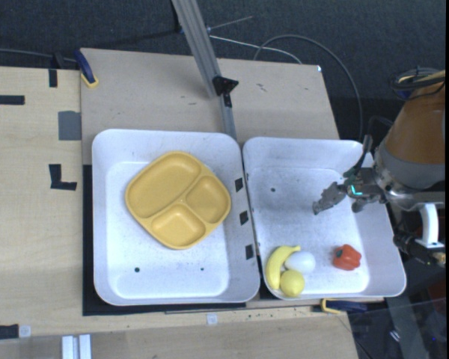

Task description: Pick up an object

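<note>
Left shallow plastic bin (112, 223): white, faint dark speckling.
Right shallow plastic bin (284, 163): white, dark specks on the floor.
Three-compartment plastic plate (178, 199): plain mustard yellow.
Curved toy banana (278, 259): yellow.
Round toy lemon (292, 282): yellow.
Small egg-shaped object (301, 262): white.
Small toy pepper (347, 257): red-orange.
Two-finger metal gripper (337, 198): grey, teal glint.
Bench top (30, 200): pale wood, dark tape marks.

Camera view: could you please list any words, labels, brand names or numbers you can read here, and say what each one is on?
None: no readable text.
The yellow divided plate, both white bins, the red pepper and the gripper bear no lettering.
The black marks on the bench are tape shapes, not letters.
</note>
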You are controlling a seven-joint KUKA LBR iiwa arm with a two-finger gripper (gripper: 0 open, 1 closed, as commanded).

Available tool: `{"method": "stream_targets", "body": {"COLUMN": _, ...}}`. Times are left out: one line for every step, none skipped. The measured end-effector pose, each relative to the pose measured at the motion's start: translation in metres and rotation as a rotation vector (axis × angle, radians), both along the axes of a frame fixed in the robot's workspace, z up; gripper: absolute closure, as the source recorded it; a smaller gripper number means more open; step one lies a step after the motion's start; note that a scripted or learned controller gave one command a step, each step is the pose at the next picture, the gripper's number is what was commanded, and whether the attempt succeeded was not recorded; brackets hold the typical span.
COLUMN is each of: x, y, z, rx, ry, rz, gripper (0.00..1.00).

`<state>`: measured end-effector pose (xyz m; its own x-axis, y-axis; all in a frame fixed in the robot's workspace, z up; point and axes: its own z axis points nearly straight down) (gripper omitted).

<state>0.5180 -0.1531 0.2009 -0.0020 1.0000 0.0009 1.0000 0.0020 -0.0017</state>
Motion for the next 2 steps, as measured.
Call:
{"method": "stream_targets", "body": {"x": 0.001, "y": 0.001, "z": -0.044, "rx": -0.001, "ry": 0.004, "rz": -0.001, "gripper": 0.0}}
{"method": "stream_targets", "body": {"x": 0.002, "y": -0.001, "z": -0.088, "rx": 0.0, "ry": 0.006, "rz": -0.001, "gripper": 0.0}}
